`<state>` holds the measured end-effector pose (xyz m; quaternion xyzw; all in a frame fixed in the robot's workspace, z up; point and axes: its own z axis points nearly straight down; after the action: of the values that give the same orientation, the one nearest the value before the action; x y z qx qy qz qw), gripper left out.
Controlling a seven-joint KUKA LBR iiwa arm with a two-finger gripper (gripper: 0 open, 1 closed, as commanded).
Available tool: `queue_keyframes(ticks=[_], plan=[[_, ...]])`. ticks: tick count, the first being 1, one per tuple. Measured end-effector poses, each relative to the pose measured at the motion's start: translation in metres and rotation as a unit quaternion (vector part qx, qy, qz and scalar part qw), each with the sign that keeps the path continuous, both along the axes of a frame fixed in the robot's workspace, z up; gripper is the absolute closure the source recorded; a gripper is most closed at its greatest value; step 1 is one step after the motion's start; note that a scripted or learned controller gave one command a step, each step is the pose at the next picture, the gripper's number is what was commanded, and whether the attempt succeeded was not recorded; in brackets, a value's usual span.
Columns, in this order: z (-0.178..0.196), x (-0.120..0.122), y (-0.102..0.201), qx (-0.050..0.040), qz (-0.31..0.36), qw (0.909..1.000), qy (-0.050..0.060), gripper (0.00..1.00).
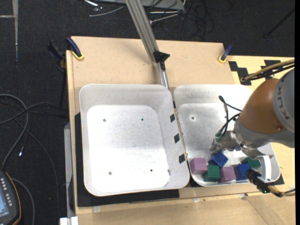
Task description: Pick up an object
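**benchwatcher:** So where were the blocks sitting in that shot?

**iiwa_fan:** All bunched in the near corner of the right bin (197, 102). A blue block (219, 159) sat just under the gripper (218, 146), tilted on a corner. To its left was a light purple block (198, 165), then a green block (213, 173) right against the bin's front rim, and another purple block (228, 173) beside that. Further right there was a second blue block (242, 169) and a dark teal block (253, 163), both partly hidden by the arm.

**benchwatcher:** Was the gripper actually holding anything?

**iiwa_fan:** Honestly couldn't tell. It was low in the bin, right above the blue block, maybe touching it, but the wrist hid the fingertips, so open or closed was anyone's guess. I couldn't see a block between them.

**benchwatcher:** And the rest of the setup?

**iiwa_fan:** The arm (267, 111) came in from the right, orange band showing, with black cables looping off the wrist. The left bin (91, 97) was next to the right one, rims touching. Both sat on a wooden bench (122, 60), with a metal pole (143, 25) slanting in from the back and blue-and-yellow clamps (74, 48) on the far corners.
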<state>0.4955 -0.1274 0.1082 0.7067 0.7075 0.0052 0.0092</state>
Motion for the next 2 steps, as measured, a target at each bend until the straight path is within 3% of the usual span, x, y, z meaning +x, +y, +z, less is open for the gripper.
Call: queue_keyframes(ticks=[1,2], plan=[[-0.003,-0.005,0.0,0.0029,-0.001,1.0,0.008,0.0],[-0.013,0.04,0.022,0.0027,0.002,1.0,0.008,0.0]])
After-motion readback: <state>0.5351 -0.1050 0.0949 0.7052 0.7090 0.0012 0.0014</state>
